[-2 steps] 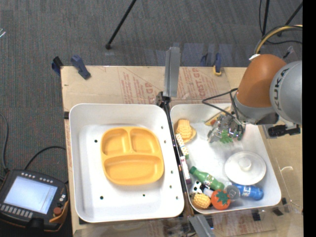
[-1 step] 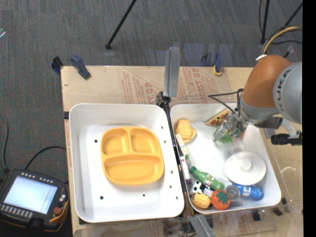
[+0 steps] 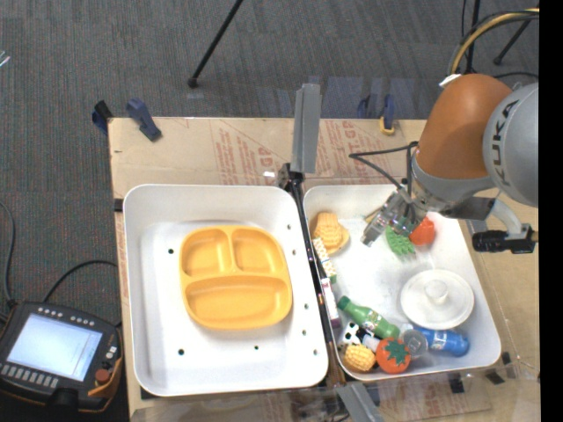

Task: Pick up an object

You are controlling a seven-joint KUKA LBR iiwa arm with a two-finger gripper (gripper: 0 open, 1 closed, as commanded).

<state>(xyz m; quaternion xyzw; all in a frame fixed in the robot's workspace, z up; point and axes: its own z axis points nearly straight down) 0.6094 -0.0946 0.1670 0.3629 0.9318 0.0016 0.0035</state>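
Camera view: yellow divided plate [image 3: 236,277] sits mid left bin [image 3: 149,209]. Over in the right bin [image 3: 486,310], toys crowd its near edge, and the gripper [image 3: 393,227] hangs at the far edge over green leafy toy [image 3: 400,242]; finger spread unclear.

A single fixed camera looks down at a slant from above the counter [image 3: 220,148], far enough back to take in both white bins [image 3: 141,236] side by side, grey carpet beyond them and the arm [image 3: 475,139] reaching in from the right.
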